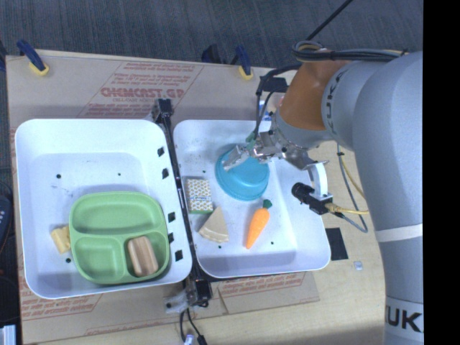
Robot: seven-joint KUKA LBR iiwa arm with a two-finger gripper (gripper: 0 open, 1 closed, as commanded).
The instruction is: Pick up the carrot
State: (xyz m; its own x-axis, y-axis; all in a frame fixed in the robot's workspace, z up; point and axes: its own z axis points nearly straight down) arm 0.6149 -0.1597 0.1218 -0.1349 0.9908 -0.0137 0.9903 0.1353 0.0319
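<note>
**Carrot lies free in the right bin**

The carrot (257,225) lies near the right bin's (302,254) front wall, beside a sandwich wedge (214,226). Just behind it, the end effector (243,157) hovers over a blue bowl (243,180); its opening cannot be told.

Two bins are sitting side by side. In the right bin (309,254), the carrot (256,225) is lying just below the bowl (243,180), with the gripper (244,155) hovering over that bowl. Left of the carrot, a wedge (214,226) is resting below a sponge (199,195). In the left bin (36,149), a tray (115,221) is holding a roll (141,256).
</note>
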